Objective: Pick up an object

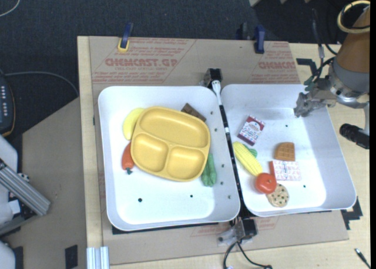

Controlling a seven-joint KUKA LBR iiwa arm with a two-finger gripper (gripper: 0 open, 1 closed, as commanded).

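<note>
The grey two-finger gripper (303,107) (grip state unreadable) hangs over the right white bin's (329,144) far edge, the small red-and-white packet (251,130) to its left.

Grey arm (351,80) — orange band, perhaps dark cabling.

Bright, even overhead light; soft shadows, slightly grainy, mild blur throughout.
</note>
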